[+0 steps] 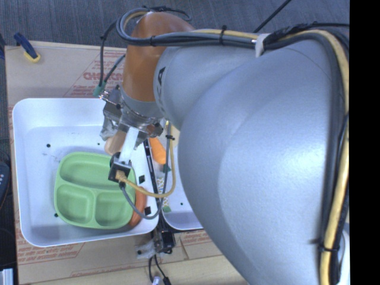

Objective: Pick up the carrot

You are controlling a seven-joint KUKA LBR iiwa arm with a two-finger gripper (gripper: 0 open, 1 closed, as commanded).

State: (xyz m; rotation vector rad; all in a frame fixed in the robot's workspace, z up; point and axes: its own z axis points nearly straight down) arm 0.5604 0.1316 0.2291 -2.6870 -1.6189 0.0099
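Note:
The carrot (158, 151) shows as a bright orange piece at the right side of the left bin (29, 129), close to the rim between the two bins and partly hidden by the wrist. My gripper (117, 136) hangs over the left bin, just left of the carrot and above the far right corner of the green plate (83, 189). The wrist and cables cover the gripper's tips, and whether it touches the carrot cannot be made out.
A green divided plate lies in the left bin's near half. A darker orange-brown thing (138, 210) lies at the plate's near right edge. The arm's grey body covers most of the right bin (178, 221). A blue and yellow object (27, 46) lies on the cardboard at the far left.

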